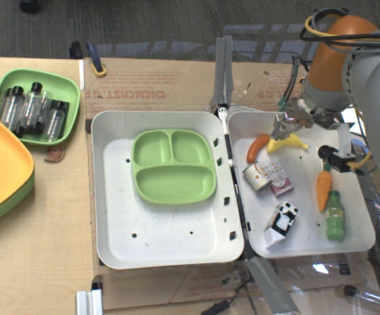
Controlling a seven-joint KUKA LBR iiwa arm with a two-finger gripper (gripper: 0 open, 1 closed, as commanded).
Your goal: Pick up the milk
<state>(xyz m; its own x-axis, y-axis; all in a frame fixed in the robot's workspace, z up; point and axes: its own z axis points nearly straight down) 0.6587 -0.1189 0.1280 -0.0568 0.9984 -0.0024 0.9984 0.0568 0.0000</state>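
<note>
The milk [281, 220] is a small carton with black and white cow patches. It lies tilted near the front of the right bin [360, 241]. My gripper [283, 130] hangs at the back of that bin, right above a yellow banana [289, 144]. It is well behind the milk and apart from it. The arm's orange band [340, 44] rises above the wrist at the upper right.
Around the milk in the right bin lie a red-orange pepper [256, 147], a white and pink carton [268, 176], a carrot [324, 188] and a green bottle [335, 217]. The left bin [111, 228] holds a green divided plate [174, 165]. A tray of vials [33, 107] stands far left.
</note>
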